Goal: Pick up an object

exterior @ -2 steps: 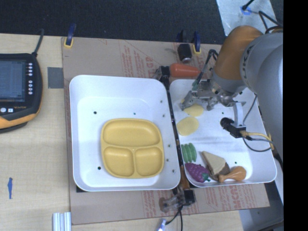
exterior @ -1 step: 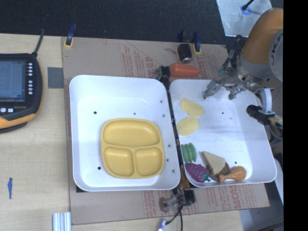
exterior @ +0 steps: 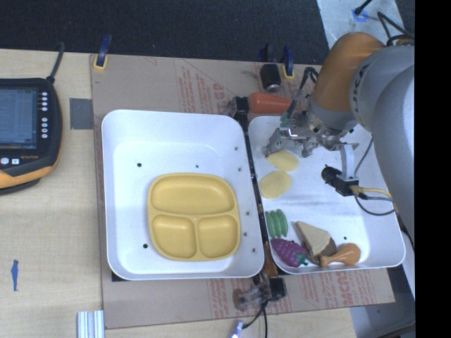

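Note:
My gripper (exterior: 283, 142) hangs low over the back left part of the right bin (exterior: 384, 259). It is just above a pale yellow round slice (exterior: 285, 162). A second pale yellow slice (exterior: 275, 184) lies a little nearer the front. Along the bin's front lie a green pea pod (exterior: 276, 222), a purple bunch of grapes (exterior: 289, 251), a brown wedge (exterior: 315, 236) and a tan pear-shaped thing (exterior: 342, 254). Nothing shows as gripped.
The left bin (exterior: 127, 153) holds a yellow divided plate (exterior: 194, 215). An orange-red thing (exterior: 268, 103) lies on the board behind the bins. A control pendant (exterior: 21, 136) sits at the far left of the bench. The grey arm (exterior: 384, 111) covers the right bin's back right.

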Tool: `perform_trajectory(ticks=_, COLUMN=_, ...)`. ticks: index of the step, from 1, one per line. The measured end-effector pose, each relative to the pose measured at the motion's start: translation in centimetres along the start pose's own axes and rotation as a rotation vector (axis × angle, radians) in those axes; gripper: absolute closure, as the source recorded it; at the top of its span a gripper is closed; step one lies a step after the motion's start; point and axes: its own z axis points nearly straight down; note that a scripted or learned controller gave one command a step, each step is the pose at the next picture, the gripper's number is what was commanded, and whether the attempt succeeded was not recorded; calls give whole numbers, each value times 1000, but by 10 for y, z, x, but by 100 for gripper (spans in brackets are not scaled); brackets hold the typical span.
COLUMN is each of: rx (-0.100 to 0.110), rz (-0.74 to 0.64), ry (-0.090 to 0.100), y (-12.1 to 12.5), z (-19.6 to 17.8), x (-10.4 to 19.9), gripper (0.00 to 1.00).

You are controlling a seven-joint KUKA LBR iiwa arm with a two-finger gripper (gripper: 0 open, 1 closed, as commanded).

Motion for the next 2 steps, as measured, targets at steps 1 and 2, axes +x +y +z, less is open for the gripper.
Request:
perform_trajectory(ticks=1, rx=-3, rz=3, ry=0, y=0, z=-9, x=-28, gripper=0)
perform_trajectory(ticks=2, rx=0, rz=0, ry=0, y=0, z=-1, x=-3, gripper=0)
